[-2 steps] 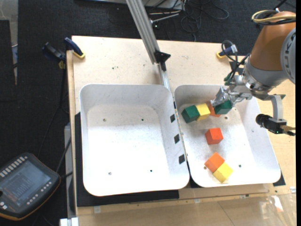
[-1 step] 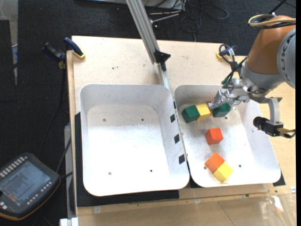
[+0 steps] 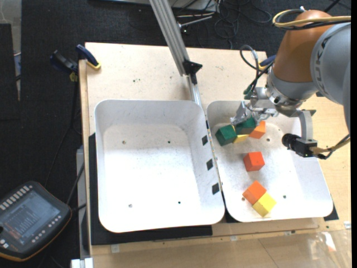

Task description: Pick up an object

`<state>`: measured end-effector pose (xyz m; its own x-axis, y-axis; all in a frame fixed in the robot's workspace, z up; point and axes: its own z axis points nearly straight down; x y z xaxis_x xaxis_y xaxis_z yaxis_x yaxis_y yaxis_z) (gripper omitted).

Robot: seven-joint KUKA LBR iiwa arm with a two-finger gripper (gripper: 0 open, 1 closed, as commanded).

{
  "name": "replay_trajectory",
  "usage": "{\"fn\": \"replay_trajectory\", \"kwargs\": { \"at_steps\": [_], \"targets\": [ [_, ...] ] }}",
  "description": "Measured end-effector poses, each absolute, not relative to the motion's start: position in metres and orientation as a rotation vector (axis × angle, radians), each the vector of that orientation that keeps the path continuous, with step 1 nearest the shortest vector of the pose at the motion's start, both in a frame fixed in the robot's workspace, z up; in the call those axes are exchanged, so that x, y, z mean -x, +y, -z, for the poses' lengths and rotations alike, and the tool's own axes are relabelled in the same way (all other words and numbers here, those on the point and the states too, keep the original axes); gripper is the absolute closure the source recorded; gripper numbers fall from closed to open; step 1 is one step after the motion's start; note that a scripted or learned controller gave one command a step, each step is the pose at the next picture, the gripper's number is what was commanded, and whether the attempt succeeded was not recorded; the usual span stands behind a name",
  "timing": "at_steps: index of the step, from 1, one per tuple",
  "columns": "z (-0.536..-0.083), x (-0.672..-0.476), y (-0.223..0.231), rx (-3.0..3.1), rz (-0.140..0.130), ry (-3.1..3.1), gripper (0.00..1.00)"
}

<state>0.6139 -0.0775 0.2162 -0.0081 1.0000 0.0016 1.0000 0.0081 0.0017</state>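
Reaching in from the right of the frame, the grey arm with its orange band has its claw (image 3: pixel 249 111) low over the upper part of the right bin (image 3: pixel 301 202), just above a tight cluster of blocks; whether the claw is spread or pressed together I cannot tell, since the wrist and its cabling hide that part from the camera. The cluster lies near the upper left corner of that bin: a green block (image 3: pixel 226 134) at its left, a yellow block (image 3: pixel 241 138) touching it, and an orange block (image 3: pixel 257 130) at its right, all looking as though they rest on the bin floor or lean on one another. Lower in the same bin a red-orange cube (image 3: pixel 254 161) sits alone near the middle, and towards the bottom another orange cube (image 3: pixel 254 192) touches a yellow cube (image 3: pixel 264 204). The left bin (image 3: pixel 106 116) takes up the centre and left of the counter (image 3: pixel 139 66). Judging by this, the task is at the approach or grasp stage and not finished: no block shows clearly between the claw's tips and none is lifted clear of the bin. What seems left is to close on one block of the cluster, most likely the green or the yellow one beneath the claw, and raise it; the crowding there could let a neighbour slip or be nudged aside
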Motion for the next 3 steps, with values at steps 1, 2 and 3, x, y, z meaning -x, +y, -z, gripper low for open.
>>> {"fn": "replay_trajectory", "kwargs": {
  "at_steps": [1,2,3],
  "targets": [
    [-0.229,-0.627,-0.019,-2.212,-0.006,2.231,1.00],
    [-0.225,-0.644,0.029,-2.213,-0.003,2.230,1.00],
    [-0.217,-0.652,0.082,-2.213,-0.002,2.231,1.00]
  ]
}}
